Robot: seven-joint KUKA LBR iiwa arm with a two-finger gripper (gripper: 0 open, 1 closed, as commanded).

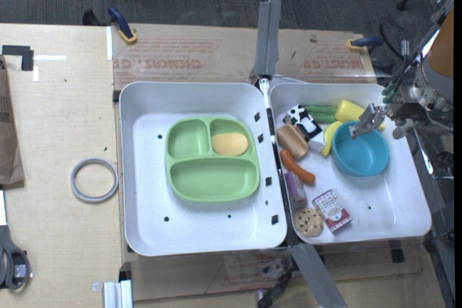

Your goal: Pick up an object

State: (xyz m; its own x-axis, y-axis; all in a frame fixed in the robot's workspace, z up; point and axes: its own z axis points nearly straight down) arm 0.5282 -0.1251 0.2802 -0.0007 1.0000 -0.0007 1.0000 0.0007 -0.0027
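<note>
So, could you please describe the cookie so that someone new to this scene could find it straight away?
Look in the right bin, at its near left corner. The cookie lies there, beside a small red packet. It is the only round, tan, dark-speckled thing in that bin.

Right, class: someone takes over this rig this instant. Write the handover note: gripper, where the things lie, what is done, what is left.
Gripper: low over the upper rim of the blue bowl in the right bin; nothing visibly held, and whether it is open or shut is unclear.
Right bin: blue bowl, yellow banana, hot dog, cookie, small red packet, black-and-white toy.
Left bin: green divided tray with a yellow item in its upper right compartment.
Done: arm brought to the bowl.
Left: grasp an object and lift it.
</note>
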